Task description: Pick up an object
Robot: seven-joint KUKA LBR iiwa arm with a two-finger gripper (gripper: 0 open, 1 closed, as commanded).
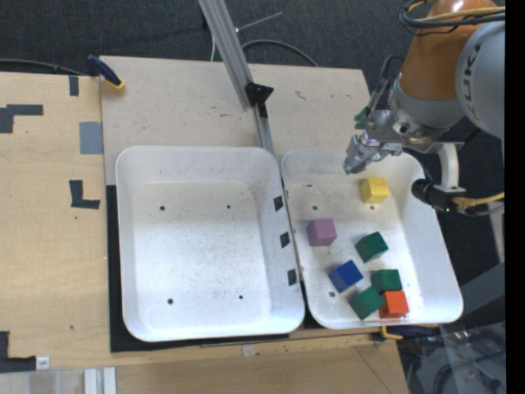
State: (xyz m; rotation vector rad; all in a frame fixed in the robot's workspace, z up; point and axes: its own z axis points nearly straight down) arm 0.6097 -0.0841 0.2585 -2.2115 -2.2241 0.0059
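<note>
Hovering over the right bin's (426, 245) far edge, the gripper (358, 161) hangs just beside a yellow cube (374, 190); finger state can't be told. Purple cube (321, 231) sits mid-bin; blue (345, 275), three green (372, 245) and orange (395, 304) blocks cluster nr the near-right corner.

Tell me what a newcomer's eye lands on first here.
First the arm, grey and orange, reaching in at upper right, its gripper over the far end of the right bin. Then the coloured blocks in that bin: a yellow block near the gripper, a purple block mid-bin, and an orange block at the near end.
</note>
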